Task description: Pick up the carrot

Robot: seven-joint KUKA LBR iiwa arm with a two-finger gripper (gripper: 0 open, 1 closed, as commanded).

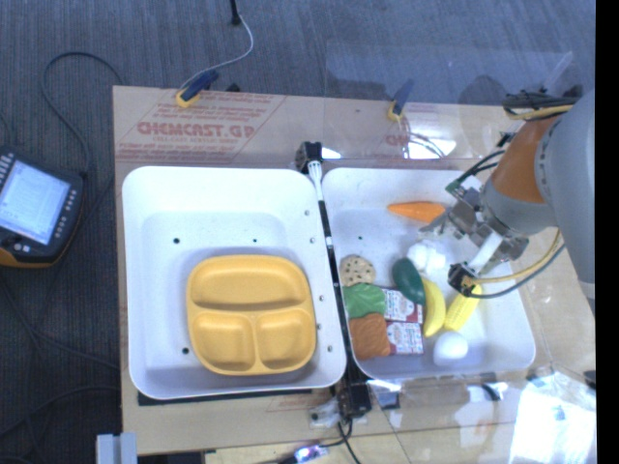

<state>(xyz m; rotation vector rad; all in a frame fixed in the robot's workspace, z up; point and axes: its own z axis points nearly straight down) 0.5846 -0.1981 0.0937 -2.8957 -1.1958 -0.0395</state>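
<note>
The carrot (417, 211) lies in the right bin (513, 351), in its upper part, a little right of the frame's centre, stretched left to right on the white floor and apart from the other food. My gripper (462, 218) hangs just right of it, close to the carrot's right end, with nothing between it and the bin wall but my own wrist. From this slant I cannot tell how the gripper is set, and I see no carrot in its hold, so I judge the step in hand to be the approach: I am beside the carrot, not yet on it.

The next move calls for shifting left until I am over the carrot's middle, turning so I close across its narrow width, then coming down. Below the carrot sit a white egg (426, 257), a green pepper (409, 280) and a banana (434, 307); they are near enough that I should keep my descent clear of them.
</note>
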